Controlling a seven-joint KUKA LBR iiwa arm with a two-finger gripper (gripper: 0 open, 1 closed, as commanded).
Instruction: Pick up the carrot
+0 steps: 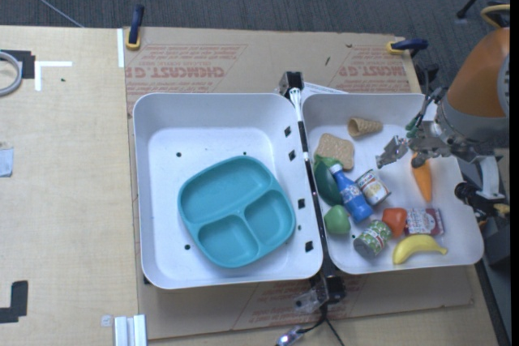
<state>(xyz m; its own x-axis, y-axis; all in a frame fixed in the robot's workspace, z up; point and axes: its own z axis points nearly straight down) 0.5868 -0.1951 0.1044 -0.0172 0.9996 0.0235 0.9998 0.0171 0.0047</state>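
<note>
The table (pixel 65 174) carries two bins; the right bin (pixel 454 255) holds the clutter, the carrot (pixel 423 181) lying near its right wall, above the banana (pixel 418 249). The arm (pixel 478 89) leans in from the right, wrist low, with the gripper (pixel 415 143) just above the carrot's top. Whether the fingers are spread or closed I cannot tell. A good grasp probably means descending straight and closing across the carrot's width, clear of the wall.

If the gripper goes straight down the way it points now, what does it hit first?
Most likely the carrot: the gripper hangs right over its upper end in the right bin. From this slanted view the height gap is unclear, so it may land slightly off the carrot, on the bin floor beside it.
</note>
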